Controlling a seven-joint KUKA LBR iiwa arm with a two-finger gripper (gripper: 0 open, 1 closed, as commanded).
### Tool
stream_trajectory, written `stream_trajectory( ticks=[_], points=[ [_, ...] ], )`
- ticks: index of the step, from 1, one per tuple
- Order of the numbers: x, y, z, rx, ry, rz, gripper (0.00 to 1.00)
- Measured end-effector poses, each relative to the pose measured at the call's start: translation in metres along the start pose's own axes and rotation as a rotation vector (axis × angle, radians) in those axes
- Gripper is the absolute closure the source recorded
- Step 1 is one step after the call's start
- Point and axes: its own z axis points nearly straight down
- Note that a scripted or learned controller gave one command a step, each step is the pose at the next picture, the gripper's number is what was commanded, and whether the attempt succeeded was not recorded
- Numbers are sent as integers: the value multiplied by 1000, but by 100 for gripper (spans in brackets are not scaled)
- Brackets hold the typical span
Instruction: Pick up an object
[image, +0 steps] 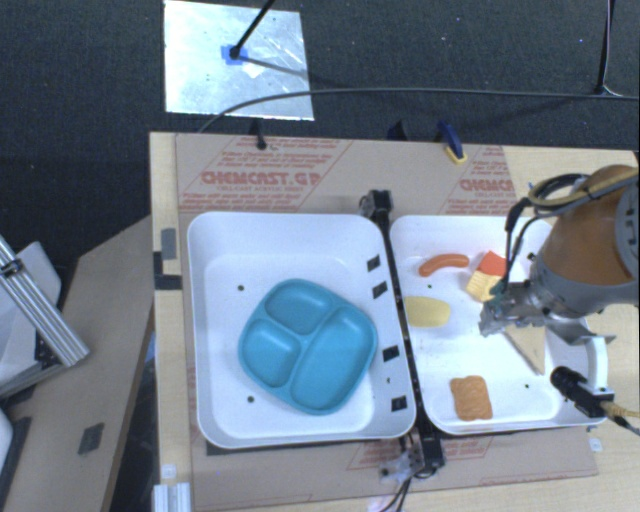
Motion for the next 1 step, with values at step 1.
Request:
stream_trajectory(
  ticks=[1],
  points=[
    [-6,-5,-48,0,0,0,100]
  ],
)
